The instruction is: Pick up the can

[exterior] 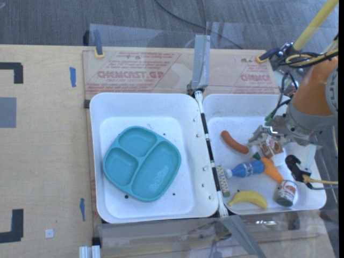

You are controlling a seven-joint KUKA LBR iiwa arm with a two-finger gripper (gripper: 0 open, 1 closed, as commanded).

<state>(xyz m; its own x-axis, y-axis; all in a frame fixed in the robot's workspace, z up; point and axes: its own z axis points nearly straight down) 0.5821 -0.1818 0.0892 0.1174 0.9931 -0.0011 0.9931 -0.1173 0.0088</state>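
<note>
Silver can (286,193) lies near the carrot (272,170); your end effector (267,137), grip state unreadable, could snag that carrot instead.

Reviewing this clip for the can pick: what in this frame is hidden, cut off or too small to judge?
- Gripper: finger state unreadable in the camera view; wrist and cables crowd it.
- Small carton under the gripper: partly covered by the gripper, print too small.
- Small cylindrical can with red label, near the right white bin's corner: label text too small.
- Grey arm with orange band: cut off by the right edge.
</note>
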